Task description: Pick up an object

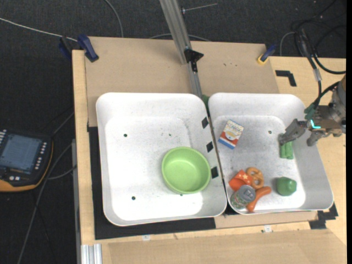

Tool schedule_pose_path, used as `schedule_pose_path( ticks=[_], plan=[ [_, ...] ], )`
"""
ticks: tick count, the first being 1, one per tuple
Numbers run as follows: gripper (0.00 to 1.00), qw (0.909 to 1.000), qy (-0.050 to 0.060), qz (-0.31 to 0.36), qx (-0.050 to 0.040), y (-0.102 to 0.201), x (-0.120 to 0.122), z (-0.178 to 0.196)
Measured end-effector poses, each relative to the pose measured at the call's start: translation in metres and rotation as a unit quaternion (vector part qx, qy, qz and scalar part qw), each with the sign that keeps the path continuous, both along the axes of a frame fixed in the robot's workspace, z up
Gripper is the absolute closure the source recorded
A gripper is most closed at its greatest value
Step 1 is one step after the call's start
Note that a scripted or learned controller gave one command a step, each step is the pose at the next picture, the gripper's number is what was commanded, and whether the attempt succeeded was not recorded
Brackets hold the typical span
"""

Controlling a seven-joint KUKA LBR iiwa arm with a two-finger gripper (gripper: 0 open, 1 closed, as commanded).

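— Green block (286, 149), the upright one in the right bin (258, 104): where does it sit against the gripper (303, 131)?

— Just below the near finger (291, 131), at its tip. I cannot tell whether they touch. The block is not between the fingers.

— And how is the arm posed?

— It reaches in from the right over the bin's right rim, wrist low, fingers pointing left and slightly down into the bin. They stand apart, one nearer the block, one back toward the rim, with nothing between them.

— What else lies nearby?

— Further below the fingers, a round green ball (285, 186) by the front wall. Left of that, an orange pretzel toy (253, 176) and a grey disc (244, 194) piled together. Well left of the fingers, a small white carton (231, 133). A green bowl (186, 170) sits in the left bin (118, 147).
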State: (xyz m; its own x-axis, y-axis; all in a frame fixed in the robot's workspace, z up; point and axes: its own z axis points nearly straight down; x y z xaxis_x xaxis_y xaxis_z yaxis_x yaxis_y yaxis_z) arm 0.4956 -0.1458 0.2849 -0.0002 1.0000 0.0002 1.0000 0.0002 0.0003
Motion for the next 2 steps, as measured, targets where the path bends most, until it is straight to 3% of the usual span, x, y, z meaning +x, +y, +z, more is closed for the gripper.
schedule_pose_path(
  ticks=[1,2],
  plan=[
    [0.0,1.0,0.0,0.0,0.0,0.0,0.0,0.0],
    [0.0,1.0,0.002,0.0,0.0002,0.005,0.001,-0.043]
  ],
)
